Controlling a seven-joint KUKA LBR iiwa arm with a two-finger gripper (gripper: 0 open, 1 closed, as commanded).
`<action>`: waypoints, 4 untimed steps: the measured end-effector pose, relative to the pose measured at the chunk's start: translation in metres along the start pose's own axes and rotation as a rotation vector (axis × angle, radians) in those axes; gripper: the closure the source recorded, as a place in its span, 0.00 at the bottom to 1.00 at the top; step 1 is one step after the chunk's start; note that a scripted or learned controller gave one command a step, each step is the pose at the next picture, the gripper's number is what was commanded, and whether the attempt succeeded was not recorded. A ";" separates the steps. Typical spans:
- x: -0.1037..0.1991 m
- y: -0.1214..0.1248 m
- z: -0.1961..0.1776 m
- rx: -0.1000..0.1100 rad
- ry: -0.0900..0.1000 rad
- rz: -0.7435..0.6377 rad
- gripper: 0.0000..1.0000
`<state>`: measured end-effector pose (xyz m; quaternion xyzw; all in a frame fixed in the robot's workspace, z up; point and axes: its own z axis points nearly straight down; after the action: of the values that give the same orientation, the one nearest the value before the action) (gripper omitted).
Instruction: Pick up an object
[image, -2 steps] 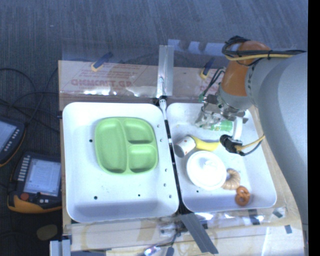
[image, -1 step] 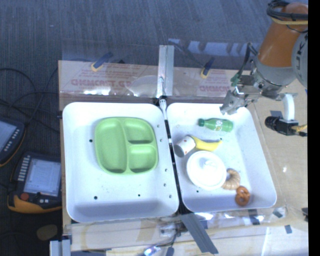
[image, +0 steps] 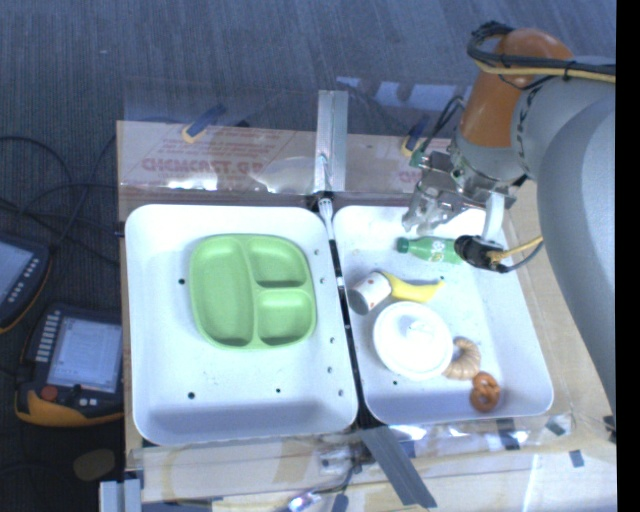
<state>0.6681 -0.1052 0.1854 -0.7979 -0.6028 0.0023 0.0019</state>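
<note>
Where the two shallow white bins stood side by side, the left bin (image: 150, 330) was seen to hold a single light-green divided plate (image: 253, 290), rounded at its corners and split into three compartments. In the right bin (image: 520, 340) several things were gathered: a green bottle (image: 432, 249) lying on its side toward the far wall, a yellow banana (image: 413, 289) just below it, a small white cup (image: 370, 291) tipped on its side beside the banana, a round white lidded bowl (image: 413, 339), a pale brown croissant (image: 463, 359) touching the bowl's right edge, and a small reddish-brown rounded piece (image: 485, 391) near the front corner. The gripper (image: 428, 217) was held just above the bottle's far end, its fingers slightly spread and nothing caught between them. Both bins looked smooth and glossy, with small dark holes in their floors. A metal divider post (image: 331, 140) rose behind the seam between them. The bench was covered by brown cardboard (image: 230, 160) under clear film, and dark grey carpet (image: 150, 50) lay beyond, with a handheld pendant (image: 75, 360) and cables at the left.
</note>
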 end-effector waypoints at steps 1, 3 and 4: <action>-0.068 0.019 0.052 -0.002 -0.003 0.392 1.00; -0.026 -0.006 0.041 0.001 -0.001 0.733 1.00; -0.022 -0.040 -0.049 0.000 0.000 0.597 1.00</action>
<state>0.6242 -0.1156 0.2350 -0.9399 -0.3415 0.0029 0.0010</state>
